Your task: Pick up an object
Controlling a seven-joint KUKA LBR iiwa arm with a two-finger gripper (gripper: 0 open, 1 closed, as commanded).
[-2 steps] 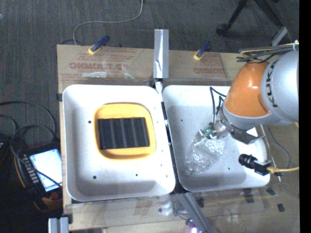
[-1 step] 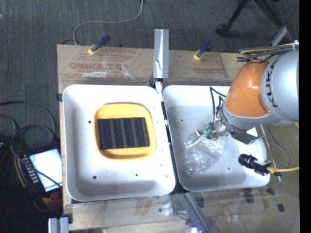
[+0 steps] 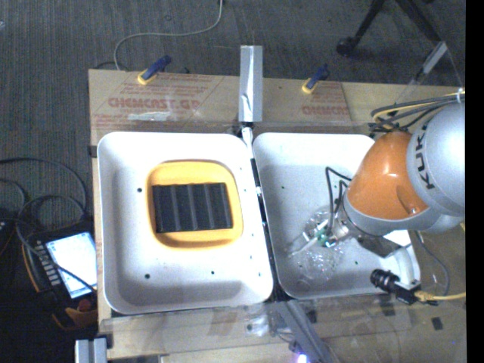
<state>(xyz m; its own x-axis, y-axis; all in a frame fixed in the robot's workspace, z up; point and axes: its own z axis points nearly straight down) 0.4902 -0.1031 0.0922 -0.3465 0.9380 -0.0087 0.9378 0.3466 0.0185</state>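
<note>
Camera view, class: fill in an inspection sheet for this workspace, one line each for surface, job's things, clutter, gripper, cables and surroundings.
Surface: brown bench bearing a left bin and a right bin, side by side.
Job's things: yellow tray with black ridged insert lying flat in the left bin; clear crinkled object in the right bin.
Clutter: two blue-and-yellow clamps at the bench's far edge.
Gripper: gripper low over the clear object; grasp cannot be judged.
Cables: black cable along the arm; thin wire on the floor.
Surroundings: dark carpet, chair base, lit screen at left.
</note>
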